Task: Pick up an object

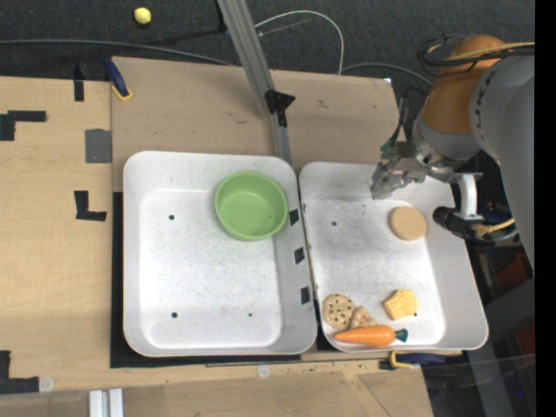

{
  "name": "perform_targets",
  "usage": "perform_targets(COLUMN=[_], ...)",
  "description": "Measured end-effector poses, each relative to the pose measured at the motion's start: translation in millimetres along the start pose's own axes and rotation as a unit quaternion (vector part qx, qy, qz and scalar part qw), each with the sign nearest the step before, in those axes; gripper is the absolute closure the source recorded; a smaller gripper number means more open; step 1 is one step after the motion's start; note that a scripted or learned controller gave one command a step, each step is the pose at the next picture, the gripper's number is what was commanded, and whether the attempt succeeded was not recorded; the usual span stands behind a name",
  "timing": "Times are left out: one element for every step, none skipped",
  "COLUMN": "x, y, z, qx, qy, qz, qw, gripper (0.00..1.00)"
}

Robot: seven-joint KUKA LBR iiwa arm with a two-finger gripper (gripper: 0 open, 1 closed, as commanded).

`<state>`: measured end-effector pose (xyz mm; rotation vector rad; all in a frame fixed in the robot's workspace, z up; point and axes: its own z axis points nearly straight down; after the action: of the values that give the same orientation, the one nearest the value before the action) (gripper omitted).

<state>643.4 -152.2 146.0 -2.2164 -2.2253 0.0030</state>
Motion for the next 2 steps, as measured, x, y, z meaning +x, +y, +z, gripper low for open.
perform_targets(x=[4,-4], y=[5,8], z=[-62,-122], qx=[-0.004,-0.004], qy=[0.0,-0.001], qz=[0.001,0.001], qw=[1.0,1.0], gripper=[1.0,1.0])
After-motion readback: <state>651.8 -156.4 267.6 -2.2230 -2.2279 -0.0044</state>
